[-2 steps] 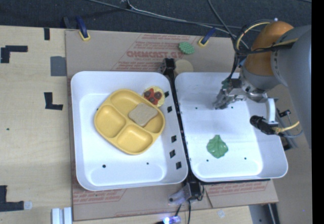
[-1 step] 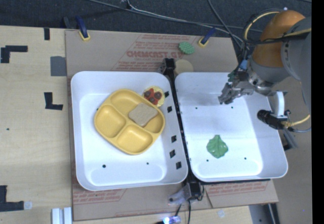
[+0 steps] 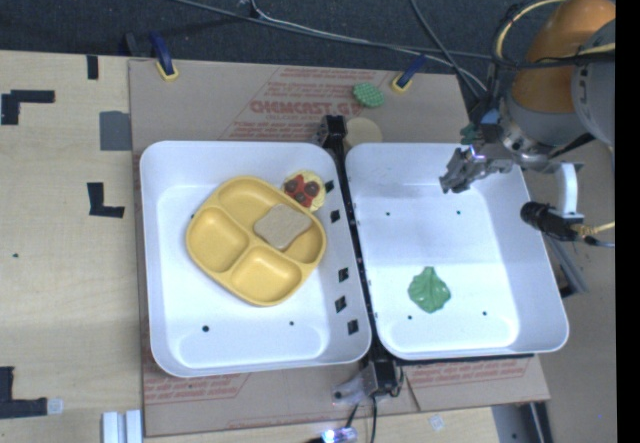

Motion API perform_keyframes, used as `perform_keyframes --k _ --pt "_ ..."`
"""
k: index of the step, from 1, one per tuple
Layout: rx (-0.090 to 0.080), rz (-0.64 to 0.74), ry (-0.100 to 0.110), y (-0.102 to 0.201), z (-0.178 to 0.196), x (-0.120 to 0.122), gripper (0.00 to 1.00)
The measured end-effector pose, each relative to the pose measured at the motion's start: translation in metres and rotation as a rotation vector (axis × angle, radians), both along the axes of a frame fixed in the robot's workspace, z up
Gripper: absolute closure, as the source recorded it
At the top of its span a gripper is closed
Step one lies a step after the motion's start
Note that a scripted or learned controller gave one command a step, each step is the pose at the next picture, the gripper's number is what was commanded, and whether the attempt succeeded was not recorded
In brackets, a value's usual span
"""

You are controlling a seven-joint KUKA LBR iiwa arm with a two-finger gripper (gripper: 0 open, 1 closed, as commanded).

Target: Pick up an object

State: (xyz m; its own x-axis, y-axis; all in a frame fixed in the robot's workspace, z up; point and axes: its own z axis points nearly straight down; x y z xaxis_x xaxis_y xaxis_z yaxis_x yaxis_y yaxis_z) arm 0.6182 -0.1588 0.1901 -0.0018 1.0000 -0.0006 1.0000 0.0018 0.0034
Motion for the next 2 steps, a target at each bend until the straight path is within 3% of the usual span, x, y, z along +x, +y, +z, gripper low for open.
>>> perform_keyframes --k 1,2 --pt "-0.001 -0.001 -0.001 -0.005 0.046 0.006 1.00" --pt "0.002 0.003 0.004 0.047 0.050 -0.014 1.00"
